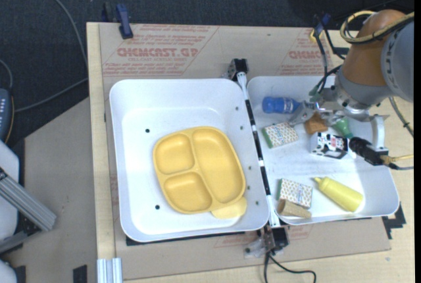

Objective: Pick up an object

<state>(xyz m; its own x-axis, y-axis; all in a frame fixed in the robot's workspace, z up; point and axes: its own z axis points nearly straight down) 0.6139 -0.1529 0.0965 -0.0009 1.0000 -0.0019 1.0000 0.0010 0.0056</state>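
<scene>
You have 2 white bins on the worktop [197, 51]. The left bin [131, 110] holds a yellow divided plate [197, 170]. The right bin [378, 199] carries the pickable things: a yellow squeeze bottle [339, 191], a blue bottle [277, 104], and 2 small patterned packets [281, 134].

The arm's jaws [325, 118] sit low near the bin's back, over a brown and green cluster; whether they are apart or together cannot be told.

To do this well, I'd judge you should centre on 1 item, not 2. The cluster is crowded, so a lone item is the safer choice.
</scene>
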